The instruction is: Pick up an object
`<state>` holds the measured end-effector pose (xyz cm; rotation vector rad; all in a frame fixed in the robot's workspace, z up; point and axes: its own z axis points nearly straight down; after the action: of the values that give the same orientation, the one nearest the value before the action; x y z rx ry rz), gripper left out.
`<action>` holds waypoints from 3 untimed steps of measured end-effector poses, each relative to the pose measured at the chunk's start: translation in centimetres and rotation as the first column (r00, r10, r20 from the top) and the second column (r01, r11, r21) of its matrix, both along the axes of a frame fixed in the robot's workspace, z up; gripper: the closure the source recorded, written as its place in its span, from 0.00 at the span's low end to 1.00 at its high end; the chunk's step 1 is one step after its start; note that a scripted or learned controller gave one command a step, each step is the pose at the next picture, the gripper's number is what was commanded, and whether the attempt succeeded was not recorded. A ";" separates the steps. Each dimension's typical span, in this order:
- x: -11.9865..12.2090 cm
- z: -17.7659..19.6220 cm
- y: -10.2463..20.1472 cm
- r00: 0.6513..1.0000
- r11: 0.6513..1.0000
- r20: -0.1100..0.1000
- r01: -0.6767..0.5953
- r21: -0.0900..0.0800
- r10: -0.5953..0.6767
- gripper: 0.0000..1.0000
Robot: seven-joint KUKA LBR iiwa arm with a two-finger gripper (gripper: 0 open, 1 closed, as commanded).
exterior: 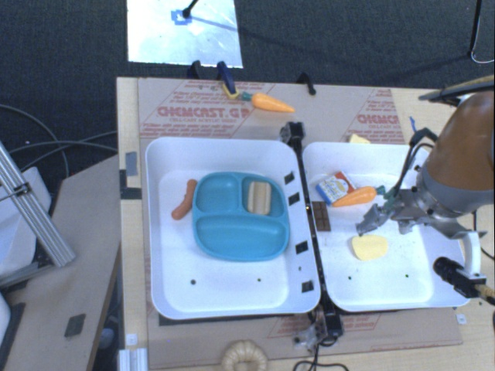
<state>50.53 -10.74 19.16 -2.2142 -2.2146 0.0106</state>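
In the right bin point(387, 296) lie an orange toy carrot point(355, 198), a small blue and white box point(333, 186) and a pale yellow piece point(370, 246). My gripper point(374, 218) reaches in from the right and hangs low between the carrot and the yellow piece, close above both. Nothing is visibly held in it. The grey wrist and the orange band point(462, 153) hide the bin's right side.
The left bin point(174, 284) holds a blue divided tray point(236, 215) with a beige piece point(259, 198) in one compartment, and an orange sausage point(184, 199) beside it. A second carrot point(267, 103) lies on the board behind the bins. A yellow item point(358, 139) sits at the right bin's far rim.
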 end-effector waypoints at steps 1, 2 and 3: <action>0.3 0.6 0.0 1.000 1.000 0.012 -0.002 -0.002 0.002 0.00; -0.3 -3.9 0.3 1.000 1.000 0.008 -0.001 -0.001 0.001 0.00; 0.1 -8.5 -0.4 1.000 1.000 0.009 -0.001 -0.001 0.001 0.00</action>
<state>50.64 -11.14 10.62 -2.2184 -2.2204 0.0021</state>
